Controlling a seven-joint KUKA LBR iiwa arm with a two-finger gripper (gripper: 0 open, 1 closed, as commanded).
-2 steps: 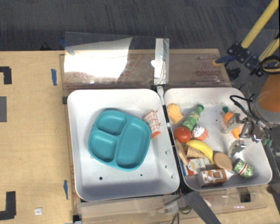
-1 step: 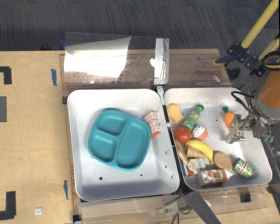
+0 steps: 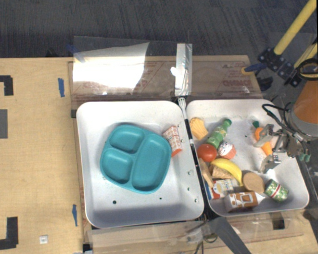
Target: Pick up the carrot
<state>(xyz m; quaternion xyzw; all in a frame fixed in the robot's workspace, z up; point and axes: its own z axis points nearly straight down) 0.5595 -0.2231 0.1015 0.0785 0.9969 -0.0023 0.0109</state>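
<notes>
The carrot point(image 3: 260, 135) is a small orange piece with a green top, lying in the right bin point(image 3: 302, 197) near its far right side. My gripper point(image 3: 268, 147) reaches in from the right and sits low over the carrot. It is open, with one finger beyond the carrot and the other point(image 3: 269, 164) on the near side. Part of the carrot's orange body shows between them. The fingers are not closed on it.
The right bin also holds a corn cob point(image 3: 198, 127), a green bottle point(image 3: 219, 132), a tomato point(image 3: 207, 152), a banana point(image 3: 227, 169), a brown round point(image 3: 253, 181), a green can point(image 3: 276, 190) and a box point(image 3: 241, 200). The left bin has a teal divided plate point(image 3: 135, 158) and a small packet point(image 3: 173, 139).
</notes>
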